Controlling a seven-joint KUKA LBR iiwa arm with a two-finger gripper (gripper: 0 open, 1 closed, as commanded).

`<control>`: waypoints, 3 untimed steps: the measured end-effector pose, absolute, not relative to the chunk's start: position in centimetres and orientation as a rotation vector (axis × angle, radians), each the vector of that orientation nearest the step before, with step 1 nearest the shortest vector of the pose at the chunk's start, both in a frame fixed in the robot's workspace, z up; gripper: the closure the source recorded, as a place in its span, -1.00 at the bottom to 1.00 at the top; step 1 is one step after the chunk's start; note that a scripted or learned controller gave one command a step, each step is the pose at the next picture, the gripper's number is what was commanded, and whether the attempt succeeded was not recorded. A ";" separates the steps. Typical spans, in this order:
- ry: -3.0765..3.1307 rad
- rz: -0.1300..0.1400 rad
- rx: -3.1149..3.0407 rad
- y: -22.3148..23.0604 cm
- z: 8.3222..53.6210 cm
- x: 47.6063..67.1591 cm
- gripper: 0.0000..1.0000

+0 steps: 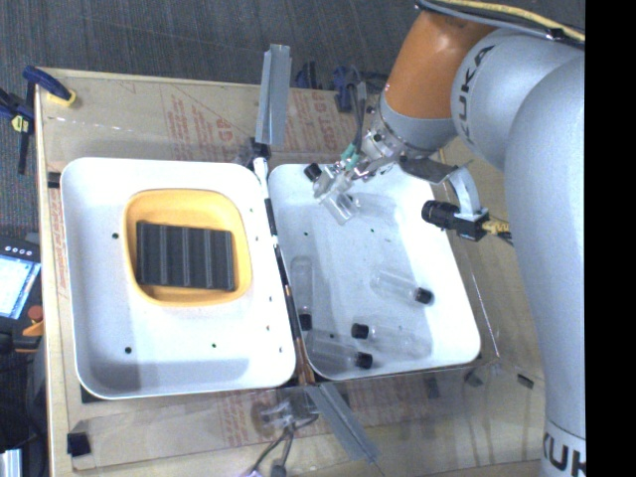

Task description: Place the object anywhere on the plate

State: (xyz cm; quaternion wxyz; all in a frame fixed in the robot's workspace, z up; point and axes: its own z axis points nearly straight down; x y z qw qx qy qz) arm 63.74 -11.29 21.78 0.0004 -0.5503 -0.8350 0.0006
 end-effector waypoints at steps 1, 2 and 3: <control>-2.797 0.003 -1.422 -2.9 19.2 65.6 1.00; -2.968 0.002 -1.020 -1.0 19.1 62.3 1.00; -2.968 0.003 -1.021 -1.0 19.1 62.3 -1.00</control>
